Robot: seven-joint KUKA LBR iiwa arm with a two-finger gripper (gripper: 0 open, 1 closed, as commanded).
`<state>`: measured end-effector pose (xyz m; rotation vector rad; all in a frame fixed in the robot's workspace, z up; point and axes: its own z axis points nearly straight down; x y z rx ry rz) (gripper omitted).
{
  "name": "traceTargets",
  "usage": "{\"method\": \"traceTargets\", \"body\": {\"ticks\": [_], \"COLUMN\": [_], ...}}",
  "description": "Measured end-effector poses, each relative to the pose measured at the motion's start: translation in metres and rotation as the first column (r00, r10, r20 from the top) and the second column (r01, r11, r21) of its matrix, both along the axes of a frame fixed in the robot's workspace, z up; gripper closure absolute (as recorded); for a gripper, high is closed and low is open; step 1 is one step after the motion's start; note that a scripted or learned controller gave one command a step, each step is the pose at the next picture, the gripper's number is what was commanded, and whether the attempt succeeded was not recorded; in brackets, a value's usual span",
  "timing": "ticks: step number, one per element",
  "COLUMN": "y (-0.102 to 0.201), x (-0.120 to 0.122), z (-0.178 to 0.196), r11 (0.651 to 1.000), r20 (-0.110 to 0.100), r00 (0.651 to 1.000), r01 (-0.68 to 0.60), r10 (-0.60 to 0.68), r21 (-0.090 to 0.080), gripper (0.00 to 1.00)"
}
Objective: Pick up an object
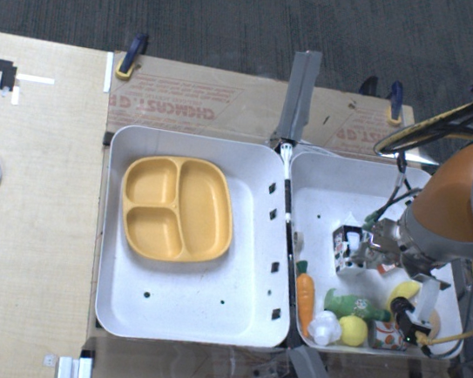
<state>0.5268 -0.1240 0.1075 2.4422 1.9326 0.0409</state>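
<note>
1. Near rim of the right bin (335, 188): a white lump (322, 329), a yellow ball (354, 331) and a printed pack (383, 336), crowded side by side. I judge they lie heaped against this wall. What the lump is, I cannot make out. My own arm cuts off the pack.

2. Just behind these: a green piece (351, 304) lying flat and touching the ball. A carrot (305, 298) lies along the wall nearest the other bin. A yellow piece (404, 292) sits half under my wrist, its shape unclear.

3. My hand (350, 245): over the bare floor of the right bin, just beyond the heap. Whether it is spread or pressed together I cannot tell, and I see nothing in it. Any item of entries 1 and 2 would serve the task. The green piece and the carrot are nearest, and the carrot lies most apart from the rest, so it looks the easier take.

4. Left bin (193, 305): one yellow three-part plate (178, 208), flat, well apart from my hand.

5. Far side: cardboard (196, 103) under both bins, pinned to the desk (25, 187) by blue clamps (134, 54), presumably so nothing slides.
</note>
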Motion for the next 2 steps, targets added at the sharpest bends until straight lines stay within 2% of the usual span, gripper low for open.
{"method": "traceTargets", "body": {"ticks": [1, 2], "y": [-0.031, 0.057], "x": [0.046, 0.049], "z": [0.000, 0.119], "r11": [0.987, 0.943], "r20": [-0.007, -0.040], "r00": [0.987, 0.942], "r01": [0.161, 0.334], "r10": [-0.161, -0.333], "r21": [0.007, 0.002], "gripper": [1.00, 1.00]}}
